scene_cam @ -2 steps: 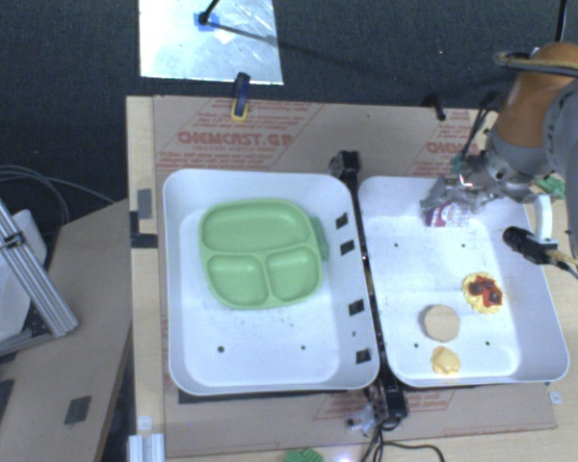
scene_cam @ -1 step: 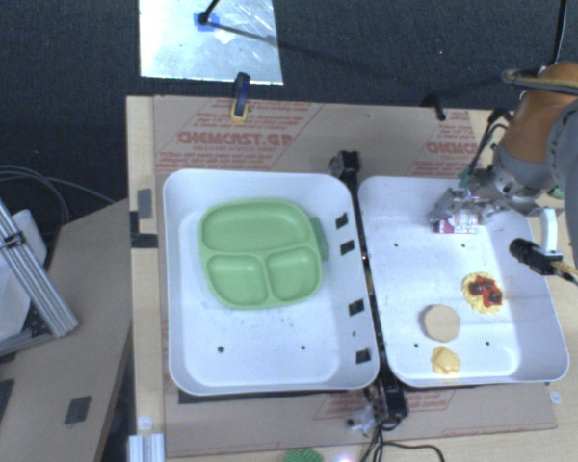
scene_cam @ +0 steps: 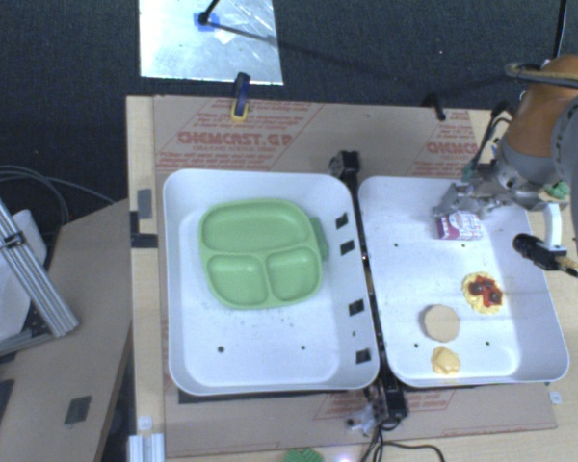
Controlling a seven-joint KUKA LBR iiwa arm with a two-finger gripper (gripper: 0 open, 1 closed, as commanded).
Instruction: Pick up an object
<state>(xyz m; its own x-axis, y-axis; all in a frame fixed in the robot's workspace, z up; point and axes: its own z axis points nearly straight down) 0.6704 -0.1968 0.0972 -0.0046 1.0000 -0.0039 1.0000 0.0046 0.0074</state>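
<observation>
The gripper (scene_cam: 459, 203) is seen over a pink packet (scene_cam: 459, 225) at 12 o'clock in the right bin (scene_cam: 405, 287); its opening cannot be told. "CHEMCAST GP" is printed on the board (scene_cam: 233, 138). A green tray (scene_cam: 261, 253) is held by the left bin (scene_cam: 188, 354).

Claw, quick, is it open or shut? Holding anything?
Claw: cannot be told; it sits right over the pink packet in the right bin.

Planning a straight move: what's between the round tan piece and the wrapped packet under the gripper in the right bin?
Bare white bin floor in the camera view. The pizza-like piece sits right of the line from the round tan piece to the packet.
</observation>
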